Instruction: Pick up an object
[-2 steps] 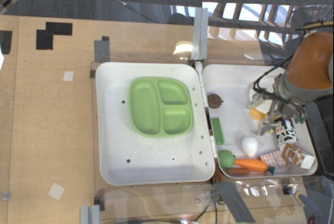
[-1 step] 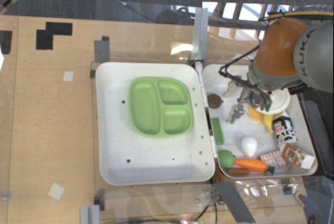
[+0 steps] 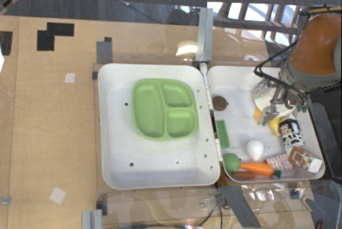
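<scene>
My gripper [image 3: 279,108] hangs over the back right part of the right bin [image 3: 235,89], under the grey wrist with its orange band [image 3: 319,46]. Directly beneath it lie a white cup-like item [image 3: 263,100], a small orange piece [image 3: 257,114] and a yellow object [image 3: 274,125]. A cow-patterned can [image 3: 291,134] lies just in front of the gripper. A white egg [image 3: 256,149], a carrot [image 3: 257,168], a green ball [image 3: 231,162], a green block [image 3: 222,134] and a brown round piece [image 3: 219,103] are spread across the rest of that bin.
The left bin [image 3: 115,132] holds a green divided plate [image 3: 164,109]. Two small printed boxes [image 3: 281,163] [image 3: 302,158] sit in the right bin's front right corner. A metal divider post [image 3: 205,36] rises behind the seam between the bins.
</scene>
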